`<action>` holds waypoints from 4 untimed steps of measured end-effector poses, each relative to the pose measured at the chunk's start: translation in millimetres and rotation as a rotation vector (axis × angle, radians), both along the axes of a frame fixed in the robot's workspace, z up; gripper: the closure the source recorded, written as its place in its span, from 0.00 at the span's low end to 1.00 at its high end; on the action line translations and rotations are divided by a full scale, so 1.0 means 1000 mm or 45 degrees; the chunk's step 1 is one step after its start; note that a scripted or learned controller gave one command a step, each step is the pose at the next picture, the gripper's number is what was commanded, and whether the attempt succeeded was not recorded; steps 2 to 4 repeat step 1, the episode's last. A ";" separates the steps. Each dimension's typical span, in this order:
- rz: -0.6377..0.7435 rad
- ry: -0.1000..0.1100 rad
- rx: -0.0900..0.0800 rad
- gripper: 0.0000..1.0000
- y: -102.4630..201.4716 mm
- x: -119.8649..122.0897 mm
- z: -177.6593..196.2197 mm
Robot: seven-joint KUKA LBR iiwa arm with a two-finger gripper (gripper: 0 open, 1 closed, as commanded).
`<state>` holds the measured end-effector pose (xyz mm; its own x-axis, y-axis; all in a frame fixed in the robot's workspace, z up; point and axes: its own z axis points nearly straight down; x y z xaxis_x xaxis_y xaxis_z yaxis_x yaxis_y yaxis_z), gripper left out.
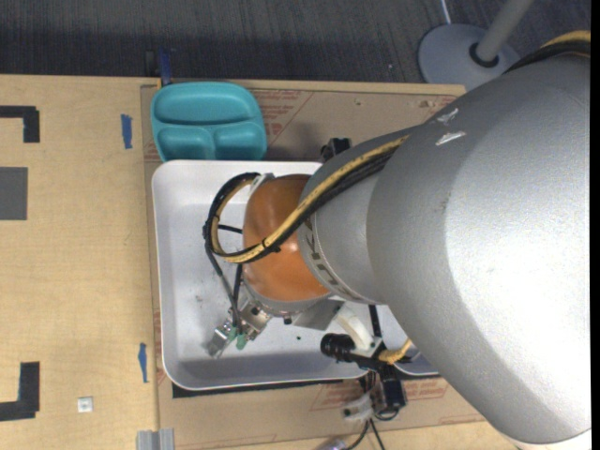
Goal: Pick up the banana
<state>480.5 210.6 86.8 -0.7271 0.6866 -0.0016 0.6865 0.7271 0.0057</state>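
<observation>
The grey arm with its orange band [281, 242] reaches low into the shallow white bin [178, 251]. Its claw [230, 334] sits near the bin's front edge; whether it is open or gripping cannot be told. No banana can be made out, so its bearing from the claw is unknowable.

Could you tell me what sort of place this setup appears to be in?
Probably a robotics lab workcell: a grey industrial arm reaches over a shallow white bin on a cardboard-covered bench marked with blue tape, and a teal tray sits behind the bin.
</observation>
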 end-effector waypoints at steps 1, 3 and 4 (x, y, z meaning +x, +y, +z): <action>-0.610 0.006 -0.002 0.00 -0.001 0.001 0.028; -0.610 0.006 -0.002 0.00 -0.001 0.001 0.028; -0.610 0.006 -0.002 0.00 -0.001 0.001 0.028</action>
